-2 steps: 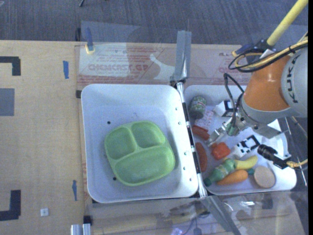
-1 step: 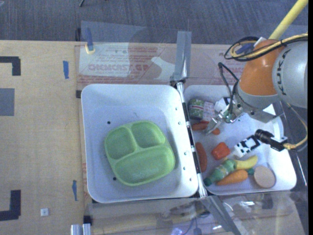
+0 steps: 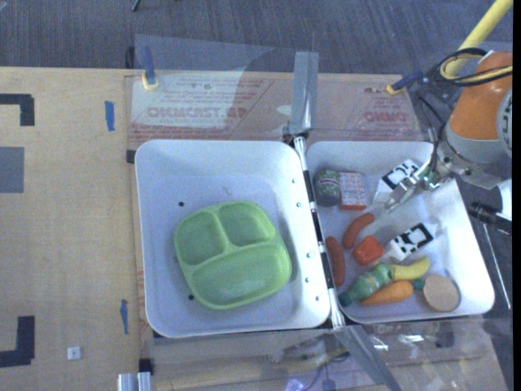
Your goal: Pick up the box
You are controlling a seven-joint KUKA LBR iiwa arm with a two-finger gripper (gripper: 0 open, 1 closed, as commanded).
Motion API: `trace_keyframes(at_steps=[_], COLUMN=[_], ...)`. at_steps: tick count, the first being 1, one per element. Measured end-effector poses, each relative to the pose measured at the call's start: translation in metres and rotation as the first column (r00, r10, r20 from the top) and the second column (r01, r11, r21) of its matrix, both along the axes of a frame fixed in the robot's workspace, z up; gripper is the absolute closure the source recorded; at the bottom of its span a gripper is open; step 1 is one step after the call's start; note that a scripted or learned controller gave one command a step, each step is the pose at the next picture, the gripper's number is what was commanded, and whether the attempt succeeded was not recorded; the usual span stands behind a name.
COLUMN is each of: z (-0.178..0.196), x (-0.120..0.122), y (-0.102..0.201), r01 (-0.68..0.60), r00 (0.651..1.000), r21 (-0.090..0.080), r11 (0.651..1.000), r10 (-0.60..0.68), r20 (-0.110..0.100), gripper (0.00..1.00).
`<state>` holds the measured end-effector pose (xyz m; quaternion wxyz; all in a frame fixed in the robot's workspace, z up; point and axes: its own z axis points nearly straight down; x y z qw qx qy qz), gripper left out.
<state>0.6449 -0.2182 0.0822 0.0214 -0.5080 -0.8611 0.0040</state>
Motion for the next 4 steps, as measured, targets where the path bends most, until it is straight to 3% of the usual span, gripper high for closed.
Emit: trace_keyframes(at_steps=[1, 2, 3, 4], z=[0.002, 0.002, 0.001, 0.008], x=[0.007, 0.008, 0.009, 0.014], y=[0.034, 0.084, 0.087, 0.106], r01=[0.058, 0.108, 0.192, 0.472], r00=[0.998, 0.994, 0.981, 0.882], r21=[-0.033, -0.04, -0.032, -0.028], r11=[0.998, 0.993, 0.981, 0.881], r10=[-0.058, -0.109, -0.193, -0.472], r20=[-0.007, -0.007, -0.007, 0.012], gripper=[0.0, 0.0, 0.0, 0.0])
